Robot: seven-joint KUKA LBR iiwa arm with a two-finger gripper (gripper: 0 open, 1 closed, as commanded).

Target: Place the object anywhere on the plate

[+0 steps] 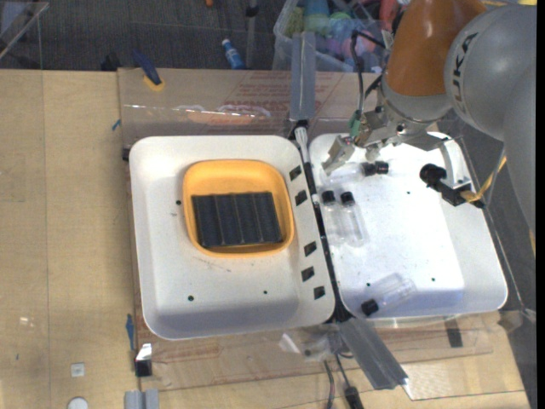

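A dark ribbed rectangular object (236, 220) lies flat inside the yellow plate (237, 174), which sits in the left bin (162, 296). My gripper (356, 146) hangs over the back left corner of the right bin (443, 262), well to the right of the plate and apart from the object. It stands open with nothing between its fingers.
Two clear plastic pieces with black caps lie in the right bin, one (347, 221) near its left wall and one (387, 292) near the front. A black divider rail (311, 228) runs between the bins. Coloured clutter is piled behind the bench.
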